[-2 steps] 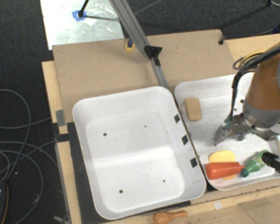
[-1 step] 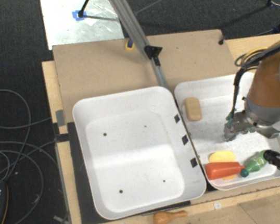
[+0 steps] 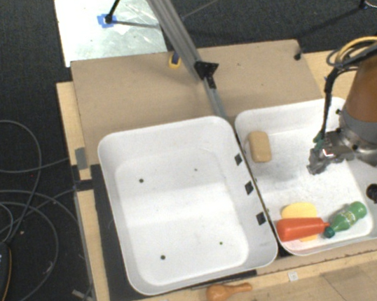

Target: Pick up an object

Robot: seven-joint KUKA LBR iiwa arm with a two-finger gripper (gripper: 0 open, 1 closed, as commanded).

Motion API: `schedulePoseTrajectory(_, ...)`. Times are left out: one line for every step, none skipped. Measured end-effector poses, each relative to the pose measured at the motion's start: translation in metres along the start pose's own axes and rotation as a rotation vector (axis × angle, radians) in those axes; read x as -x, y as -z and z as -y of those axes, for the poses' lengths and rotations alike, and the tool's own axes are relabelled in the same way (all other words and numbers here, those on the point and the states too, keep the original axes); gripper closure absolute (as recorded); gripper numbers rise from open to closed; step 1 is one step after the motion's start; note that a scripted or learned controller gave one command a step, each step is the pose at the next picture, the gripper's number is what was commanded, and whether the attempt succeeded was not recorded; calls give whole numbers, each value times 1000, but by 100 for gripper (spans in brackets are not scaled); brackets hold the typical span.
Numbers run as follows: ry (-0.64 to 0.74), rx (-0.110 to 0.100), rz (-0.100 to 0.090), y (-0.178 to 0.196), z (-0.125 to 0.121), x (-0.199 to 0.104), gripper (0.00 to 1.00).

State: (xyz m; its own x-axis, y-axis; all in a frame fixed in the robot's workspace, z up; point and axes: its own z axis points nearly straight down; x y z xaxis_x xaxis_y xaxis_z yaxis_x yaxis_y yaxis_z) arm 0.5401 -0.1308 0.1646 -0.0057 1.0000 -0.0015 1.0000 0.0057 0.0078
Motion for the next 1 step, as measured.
schedulePoseTrajectory(-1,0,1,59,6,4,100)
